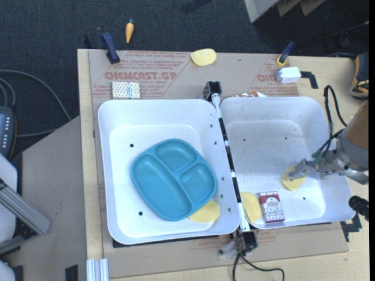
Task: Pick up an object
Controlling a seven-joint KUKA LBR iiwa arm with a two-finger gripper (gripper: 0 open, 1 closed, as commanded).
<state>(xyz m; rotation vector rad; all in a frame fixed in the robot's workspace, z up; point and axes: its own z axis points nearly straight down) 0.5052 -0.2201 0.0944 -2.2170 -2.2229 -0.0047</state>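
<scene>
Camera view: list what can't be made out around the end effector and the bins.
- End effector: blurred, over a yellow piece; grip unclear.
- Yellow item: partly under the blue plate.
- Red card box: print too small to read.
- Arm: cut off by the right edge.

You have two white bins on the bench, one blue plate, four yellow pieces (one on the bench's back edge, one in the left bin, two in the right), one small red box, and two blue clamps.
</scene>
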